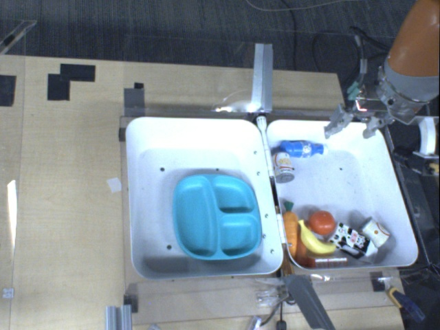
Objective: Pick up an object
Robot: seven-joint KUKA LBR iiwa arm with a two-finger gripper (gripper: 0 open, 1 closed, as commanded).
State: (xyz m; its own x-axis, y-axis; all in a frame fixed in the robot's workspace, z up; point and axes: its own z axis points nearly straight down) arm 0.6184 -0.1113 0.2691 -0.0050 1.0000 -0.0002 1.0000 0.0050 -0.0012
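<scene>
My gripper (354, 128) hangs over the back edge of the right bin (385, 184), its two fingers spread open with nothing between them. A blue bottle (297, 149) lies on its side just left of and below the gripper. A small can (283, 168) stands near the divider. At the bin's front lie a carrot (291, 229), a red tomato (321, 221), a banana (315, 243), a black-and-white box (349, 240) and a small white cup (376, 233), all apart from the gripper.
The left bin (148, 184) holds a blue divided tray (216, 215). A metal post (263, 74) rises behind the divider between the bins. Cables run across the dark floor at the back.
</scene>
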